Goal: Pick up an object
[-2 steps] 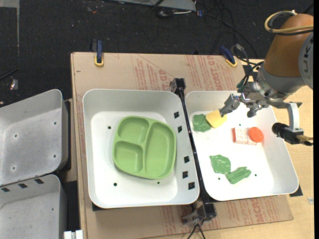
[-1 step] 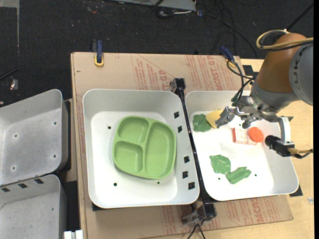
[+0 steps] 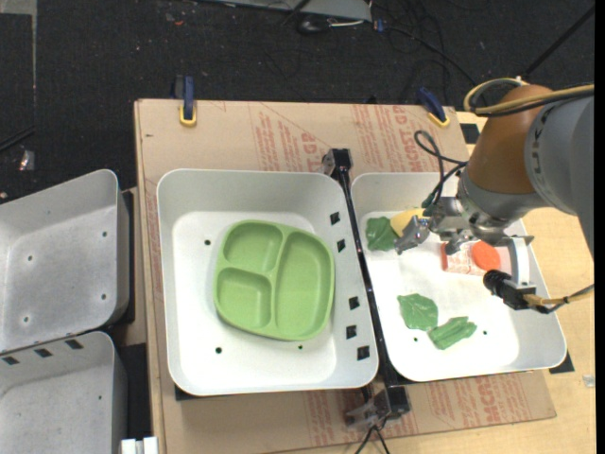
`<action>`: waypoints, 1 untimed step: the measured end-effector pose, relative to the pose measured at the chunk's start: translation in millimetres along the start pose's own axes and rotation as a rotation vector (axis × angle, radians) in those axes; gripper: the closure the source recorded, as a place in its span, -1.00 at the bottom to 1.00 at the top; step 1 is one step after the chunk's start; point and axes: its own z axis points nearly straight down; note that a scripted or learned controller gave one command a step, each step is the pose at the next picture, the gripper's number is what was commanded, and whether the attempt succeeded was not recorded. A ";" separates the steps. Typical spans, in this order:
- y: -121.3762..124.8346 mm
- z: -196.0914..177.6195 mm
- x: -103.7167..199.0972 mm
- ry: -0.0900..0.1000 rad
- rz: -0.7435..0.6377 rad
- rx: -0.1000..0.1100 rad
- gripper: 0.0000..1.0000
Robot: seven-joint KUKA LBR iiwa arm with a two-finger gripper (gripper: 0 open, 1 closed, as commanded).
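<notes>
text: red print on cardboard sheet under bins | upside down, too blurred to read | other labels: none

A grey robot arm with an orange band above the wrist reaches in from the right, bent downward. Its gripper hangs low, pointing left.

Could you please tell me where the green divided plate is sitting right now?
The green divided plate lies flat in the middle of the left bin, across the divider from the right bin that holds the small green pieces.
</notes>
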 end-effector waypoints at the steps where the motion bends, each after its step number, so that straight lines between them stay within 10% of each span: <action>1: -0.2 27.9 0.7 0.000 0.000 0.000 -1.00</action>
